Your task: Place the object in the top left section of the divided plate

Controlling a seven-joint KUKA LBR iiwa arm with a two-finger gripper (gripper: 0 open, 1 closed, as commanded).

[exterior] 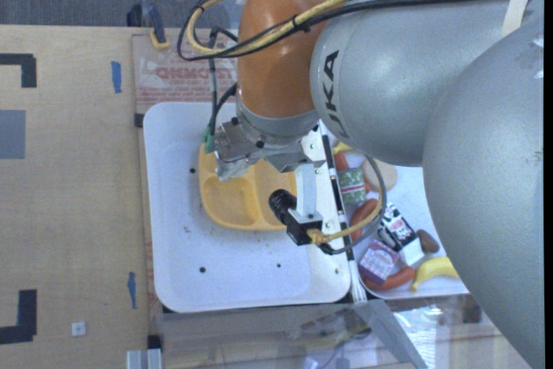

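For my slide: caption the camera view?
KUKA arm over yellow divided plate in white bin; toy food alongside.

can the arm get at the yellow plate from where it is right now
Probably yes. The arm's wrist hangs right over the yellow plate in the left bin, with nothing seen between them. The arm itself hides part of the plate.

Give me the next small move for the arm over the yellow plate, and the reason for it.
Probably a short, straight lift. The grey arm's wrist hangs low over the yellow divided plate in the left white bin and hides the gripper and the plate's upper part; rising would reveal whether an object lies in a section. This is a judgement only.
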